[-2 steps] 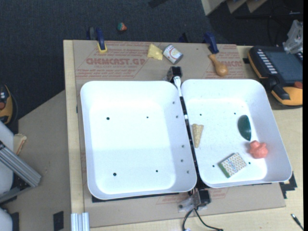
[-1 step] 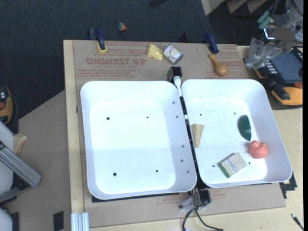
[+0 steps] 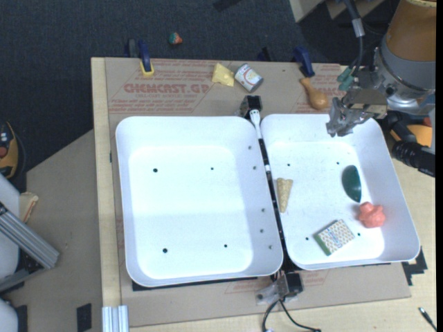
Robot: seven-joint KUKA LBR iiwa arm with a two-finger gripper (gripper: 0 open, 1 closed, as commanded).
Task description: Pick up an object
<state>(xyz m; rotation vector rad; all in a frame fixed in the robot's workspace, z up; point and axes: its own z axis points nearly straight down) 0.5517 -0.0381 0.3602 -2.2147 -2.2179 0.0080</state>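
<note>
Lying in the right bin [image 3: 387,151], toward its right side: a dark green oval object [image 3: 352,182], with a pink lump [image 3: 372,214] just near of it, a patterned green-and-white block [image 3: 335,236] further near and left, and a pale cone-shaped piece [image 3: 284,193] resting close to the bin's left wall. Hovering over the far right part of that bin, close to its far rim: the gripper [image 3: 340,124], carrying nothing between its fingers, though how wide they are parted cannot be made out. Sitting well apart from the gripper, all four objects, with bare white floor stretching between them. Lying alongside on the left: the left bin [image 3: 138,185]. Resting on the cardboard beyond the far rims: a yellow wedge [image 3: 223,75], a small boxed item [image 3: 248,77] and an orange-brown piece [image 3: 315,93].
</note>
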